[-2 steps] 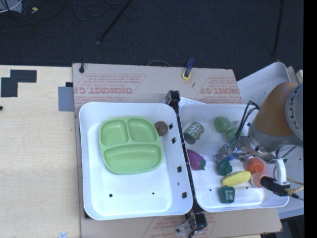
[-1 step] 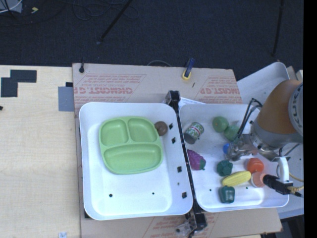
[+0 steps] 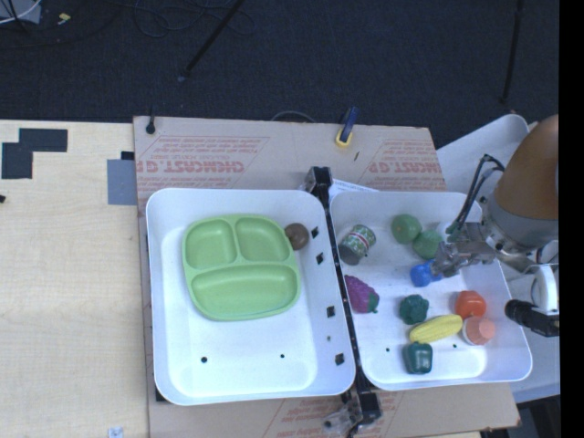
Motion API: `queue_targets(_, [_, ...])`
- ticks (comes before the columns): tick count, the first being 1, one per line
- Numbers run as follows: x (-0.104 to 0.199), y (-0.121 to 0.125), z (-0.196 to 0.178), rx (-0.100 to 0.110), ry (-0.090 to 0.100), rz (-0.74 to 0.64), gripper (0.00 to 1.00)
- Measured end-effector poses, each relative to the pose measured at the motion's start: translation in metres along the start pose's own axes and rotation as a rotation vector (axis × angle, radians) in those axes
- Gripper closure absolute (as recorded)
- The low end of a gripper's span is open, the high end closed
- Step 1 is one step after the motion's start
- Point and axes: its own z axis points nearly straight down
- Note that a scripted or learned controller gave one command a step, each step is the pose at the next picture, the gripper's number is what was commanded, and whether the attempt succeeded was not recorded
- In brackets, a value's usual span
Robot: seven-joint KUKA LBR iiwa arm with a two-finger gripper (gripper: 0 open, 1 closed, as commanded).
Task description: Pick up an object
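From my remote seat I see the counter point(image 3: 64, 290) as pale wood, with a cardboard sheet point(image 3: 228, 158) under the two bins. I'll place everything against the black divider point(image 3: 333, 272) where the bins meet.

Left of the divider, the left bin point(image 3: 237, 372) carries a green sectioned plate point(image 3: 242, 267) in its upper half. A small brown ball point(image 3: 297, 235) lies between that plate and the divider, just beside the plate's upper right corner.

Right of the divider, in the right bin point(image 3: 493, 368), a small tin can point(image 3: 357, 242) lies tilted near the divider, and a purple fruit point(image 3: 361, 294) sits below it, also near the divider. Further right are two green balls, the paler one point(image 3: 406, 227) and a darker one point(image 3: 426, 244), touching or nearly so. Below them is a blue piece point(image 3: 422, 275), then a dark green lump point(image 3: 413, 308), a yellow corn-like piece point(image 3: 436, 328) and a dark green cup point(image 3: 418, 359) nearest the bin's lower rim. Furthest from the divider are an orange piece point(image 3: 471, 304) and a pale orange round piece point(image 3: 478, 330).

The end effector point(image 3: 447, 261) hangs low just right of the blue piece and the darker green ball. I cannot tell how its tips are set, nor whether anything is held.
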Motion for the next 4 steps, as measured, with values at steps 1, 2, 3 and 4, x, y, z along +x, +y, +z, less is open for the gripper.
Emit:
queue_targets(1, [-0.010, -0.002, -0.048, 0.000, 0.000, 0.003, 1.00])
queue_targets(2, [-0.010, -0.001, -0.072, 0.002, 0.001, -0.001, 1.00])
queue_targets(3, [0.049, -0.001, -0.079, 0.005, 0.003, -0.004, 1.00])
queue_targets(4, [0.099, -0.001, -0.065, 0.006, 0.002, -0.003, 1.00])
